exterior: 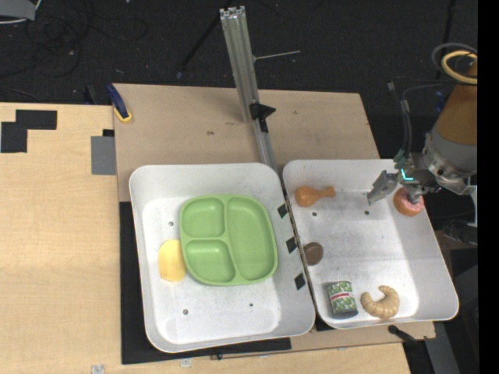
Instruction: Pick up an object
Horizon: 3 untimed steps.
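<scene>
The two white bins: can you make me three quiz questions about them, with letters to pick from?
1. Where does the green plate lie?
A. left bin
B. right bin
C. on the wooden bench

2. How many compartments does the plate have?
A. two
B. three
C. five

3. How does the small can stand?
A. on its side
B. upright
C. stacked on the croissant

Answers:
1 A, the plate sits in the left bin beside the yellow item.
2 B, ridges split it into three sections.
3 B, its round top faces up, beside the croissant and apart from it.
</scene>
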Tool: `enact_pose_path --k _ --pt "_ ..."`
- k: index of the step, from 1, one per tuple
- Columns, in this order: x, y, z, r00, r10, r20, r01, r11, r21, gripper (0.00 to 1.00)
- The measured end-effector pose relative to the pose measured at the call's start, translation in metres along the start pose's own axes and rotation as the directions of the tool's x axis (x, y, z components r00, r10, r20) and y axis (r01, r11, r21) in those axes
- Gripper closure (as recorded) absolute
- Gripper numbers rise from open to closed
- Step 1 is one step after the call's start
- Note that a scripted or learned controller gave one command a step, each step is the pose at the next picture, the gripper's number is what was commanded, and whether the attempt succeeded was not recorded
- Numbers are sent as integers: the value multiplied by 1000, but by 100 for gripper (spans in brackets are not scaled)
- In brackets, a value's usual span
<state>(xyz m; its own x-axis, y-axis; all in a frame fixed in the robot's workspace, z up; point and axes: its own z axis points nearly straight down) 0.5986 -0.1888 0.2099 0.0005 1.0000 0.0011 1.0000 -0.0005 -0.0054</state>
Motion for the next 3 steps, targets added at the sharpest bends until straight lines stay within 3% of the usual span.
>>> enact_pose_path --k 1,3 --pt "0 1 -2 1000 0 1 0 1000 -4 0" --pt "-1 -8 110 1000 0 0 0 1000 2 0"
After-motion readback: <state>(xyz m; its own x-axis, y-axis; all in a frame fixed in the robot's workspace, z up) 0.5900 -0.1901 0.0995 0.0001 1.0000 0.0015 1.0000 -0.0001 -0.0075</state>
